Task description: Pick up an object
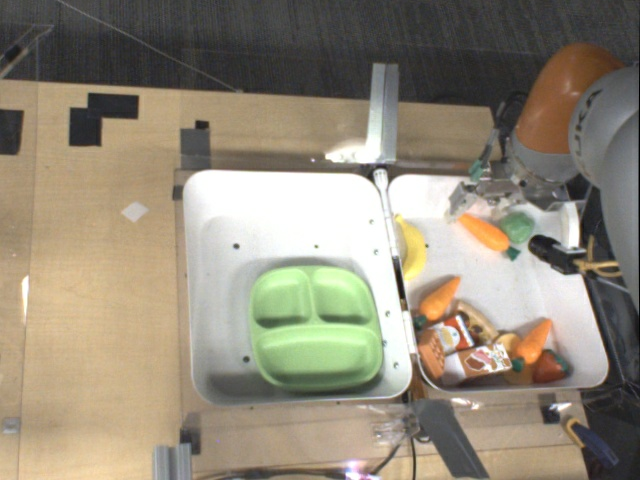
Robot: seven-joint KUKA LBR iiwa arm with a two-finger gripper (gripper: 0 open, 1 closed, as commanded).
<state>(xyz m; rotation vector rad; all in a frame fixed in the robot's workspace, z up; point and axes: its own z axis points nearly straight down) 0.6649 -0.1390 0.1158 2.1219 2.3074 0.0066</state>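
While arm reaches in from right, we see jaws at right bin rear; can't tell their state. Carrot w/ green top lies just below them. Green tray sits in left bin.

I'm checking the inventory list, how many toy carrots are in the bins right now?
3, all in the right bin: one carrot near the hand, one mid-left, one at the front pile. Others may be hidden there.

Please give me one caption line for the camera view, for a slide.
Arm's gripper above the right bin beside a toy carrot; green tray in left bin.
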